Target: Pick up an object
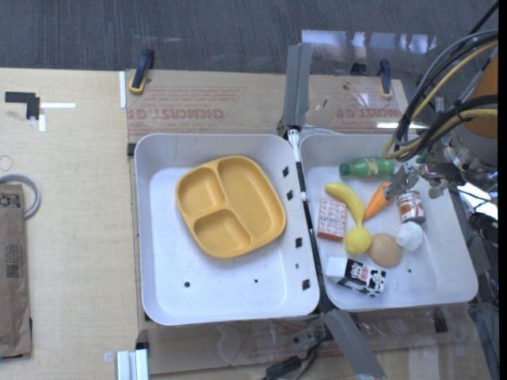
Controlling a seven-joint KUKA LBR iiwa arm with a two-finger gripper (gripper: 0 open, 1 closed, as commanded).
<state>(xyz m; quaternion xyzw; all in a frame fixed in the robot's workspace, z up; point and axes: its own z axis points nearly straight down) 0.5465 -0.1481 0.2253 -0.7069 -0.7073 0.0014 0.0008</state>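
Note:
The right bin (444, 285) holds a green bottle (366, 167), a banana (347, 199), an orange carrot (375, 201), a red and white packet (332, 218), a yellow lemon (357, 240), a tan egg-shaped thing (386, 249), a white ball (409, 236), a small red and white can (409, 207) and a black and white carton (360, 275). My gripper (403, 183) hangs over the bin's back right part, just above the carrot's thick end and the can. The bottle lies close to its left.
A yellow divided plate (230, 205) lies in the left bin (158, 275). The grey divider between the bins runs down the middle. Yellow and black cables (432, 85) arch over the right bin's far corner. A brown bag (12, 267) lies on the bench at far left.

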